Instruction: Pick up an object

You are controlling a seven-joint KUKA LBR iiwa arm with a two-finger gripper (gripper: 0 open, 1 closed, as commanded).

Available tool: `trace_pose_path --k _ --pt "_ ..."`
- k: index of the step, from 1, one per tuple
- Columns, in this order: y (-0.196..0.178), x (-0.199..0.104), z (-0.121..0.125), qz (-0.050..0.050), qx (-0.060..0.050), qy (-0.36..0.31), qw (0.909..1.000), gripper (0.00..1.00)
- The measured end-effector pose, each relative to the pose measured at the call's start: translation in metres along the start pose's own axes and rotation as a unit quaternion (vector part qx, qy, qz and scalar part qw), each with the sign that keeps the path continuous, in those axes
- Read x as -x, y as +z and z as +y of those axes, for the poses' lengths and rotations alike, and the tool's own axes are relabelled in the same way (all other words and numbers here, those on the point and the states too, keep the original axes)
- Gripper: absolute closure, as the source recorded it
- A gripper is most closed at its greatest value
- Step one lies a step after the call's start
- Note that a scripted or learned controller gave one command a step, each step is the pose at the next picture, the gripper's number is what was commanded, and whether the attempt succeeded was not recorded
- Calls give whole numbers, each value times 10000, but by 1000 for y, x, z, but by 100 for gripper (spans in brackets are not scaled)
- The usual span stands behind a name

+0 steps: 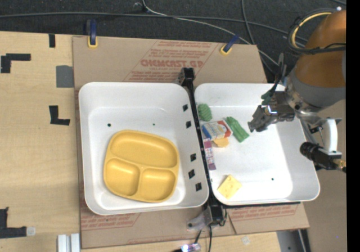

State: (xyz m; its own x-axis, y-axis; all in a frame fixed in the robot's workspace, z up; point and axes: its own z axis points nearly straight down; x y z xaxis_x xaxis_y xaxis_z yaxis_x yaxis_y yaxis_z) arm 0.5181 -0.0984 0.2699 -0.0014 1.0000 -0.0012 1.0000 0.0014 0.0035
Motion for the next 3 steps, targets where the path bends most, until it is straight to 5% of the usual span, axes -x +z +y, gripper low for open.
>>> trace_pose_path --k 3 --pt "6 -156 28 8 -26 -25 10000 100"
